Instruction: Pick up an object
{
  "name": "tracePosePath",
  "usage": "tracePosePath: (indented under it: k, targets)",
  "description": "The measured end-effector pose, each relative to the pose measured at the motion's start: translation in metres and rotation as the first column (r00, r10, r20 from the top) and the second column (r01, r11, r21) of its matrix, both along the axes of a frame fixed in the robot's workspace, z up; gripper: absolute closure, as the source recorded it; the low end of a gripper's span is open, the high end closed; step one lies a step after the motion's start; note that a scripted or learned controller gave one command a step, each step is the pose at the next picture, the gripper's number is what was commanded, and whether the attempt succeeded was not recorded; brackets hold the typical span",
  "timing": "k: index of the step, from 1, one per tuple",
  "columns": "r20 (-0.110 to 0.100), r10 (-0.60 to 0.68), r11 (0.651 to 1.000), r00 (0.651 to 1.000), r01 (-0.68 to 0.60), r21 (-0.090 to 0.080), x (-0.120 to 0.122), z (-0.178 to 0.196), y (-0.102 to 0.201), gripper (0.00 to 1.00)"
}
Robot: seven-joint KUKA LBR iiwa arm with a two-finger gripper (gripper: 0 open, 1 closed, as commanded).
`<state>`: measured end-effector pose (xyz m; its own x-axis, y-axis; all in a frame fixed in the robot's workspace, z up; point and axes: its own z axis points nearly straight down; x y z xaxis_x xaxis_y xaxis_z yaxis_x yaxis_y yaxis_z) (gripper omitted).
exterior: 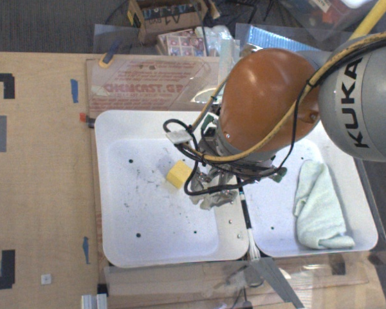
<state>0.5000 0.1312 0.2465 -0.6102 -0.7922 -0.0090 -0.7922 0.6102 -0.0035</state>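
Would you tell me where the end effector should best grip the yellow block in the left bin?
Probably across the yellow block on its two opposite flat sides, coming straight down from above: it lies low on the left bin floor, its top exposed.

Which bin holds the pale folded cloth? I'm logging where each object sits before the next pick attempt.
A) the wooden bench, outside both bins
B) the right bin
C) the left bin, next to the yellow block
B: the cloth lies in the right bin, along its right side, while the yellow block sits in the left bin.
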Motion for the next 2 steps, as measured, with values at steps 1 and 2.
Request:
tracePosePath:
  k: [1,2]
  targets:
    - [-0.002,0.407,0.913,0.913,-0.407,-0.003,0.014,-0.153,0.000,1.00]
    - [0.006,0.467,0.884,0.884,-0.467,-0.011,0.013,-0.154,0.019,1.00]
